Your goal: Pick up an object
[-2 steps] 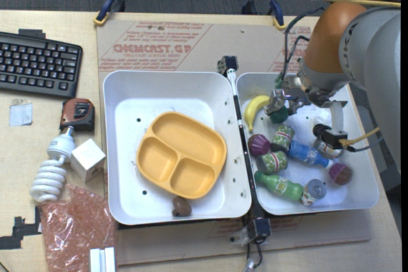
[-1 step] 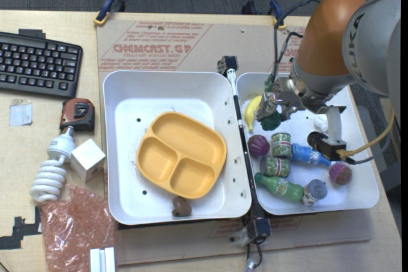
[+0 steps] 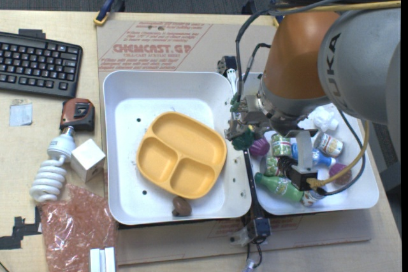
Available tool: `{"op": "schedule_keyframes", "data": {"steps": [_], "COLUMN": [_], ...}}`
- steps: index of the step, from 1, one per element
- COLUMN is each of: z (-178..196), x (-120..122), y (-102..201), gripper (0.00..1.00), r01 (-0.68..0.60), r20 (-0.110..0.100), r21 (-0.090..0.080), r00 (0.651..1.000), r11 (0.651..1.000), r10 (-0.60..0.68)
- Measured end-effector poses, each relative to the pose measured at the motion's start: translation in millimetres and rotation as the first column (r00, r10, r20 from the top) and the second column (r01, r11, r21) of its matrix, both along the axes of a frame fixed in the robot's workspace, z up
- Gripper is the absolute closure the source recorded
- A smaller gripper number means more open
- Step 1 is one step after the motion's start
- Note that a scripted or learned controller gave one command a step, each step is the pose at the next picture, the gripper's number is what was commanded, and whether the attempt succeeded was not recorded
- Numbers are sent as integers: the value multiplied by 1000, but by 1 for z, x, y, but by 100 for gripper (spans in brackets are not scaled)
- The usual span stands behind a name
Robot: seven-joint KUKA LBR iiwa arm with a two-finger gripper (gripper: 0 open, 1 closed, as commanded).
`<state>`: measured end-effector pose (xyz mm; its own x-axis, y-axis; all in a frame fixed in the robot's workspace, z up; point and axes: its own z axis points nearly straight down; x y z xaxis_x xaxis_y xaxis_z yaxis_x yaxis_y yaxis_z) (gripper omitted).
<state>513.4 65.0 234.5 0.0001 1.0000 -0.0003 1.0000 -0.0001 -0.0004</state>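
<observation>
My gripper (image 3: 240,132) hangs low over the rim between the two bins, at the left edge of the right bin (image 3: 357,200). Just below it lies a dark green lump (image 3: 241,142), and a purple piece (image 3: 258,148) sits beside that. The right bin holds a heap of small things: a green bottle (image 3: 280,186), a labelled can (image 3: 281,145), a small white jar (image 3: 329,144) and a crumpled white piece (image 3: 322,118). The arm's wrist hides much of this bin. In the left bin (image 3: 121,137) lie a yellow divided plate (image 3: 182,155) and a small brown object (image 3: 182,205).
Left of the bins on the bench are a black keyboard (image 3: 38,64), a tape measure (image 3: 78,114), a spiral light bulb (image 3: 52,169), a white cube (image 3: 88,159) and a bag of reddish grains (image 3: 76,226). Cables (image 3: 245,35) loop above the wrist.
</observation>
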Motion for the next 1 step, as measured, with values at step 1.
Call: {"op": "schedule_keyframes", "data": {"steps": [1], "z": [24], "x": [-35], "y": [-51], "gripper": [100], "r01": [1], "r20": [0], "r21": [0], "r00": [1000], "r11": [1000], "r10": [-1]}}
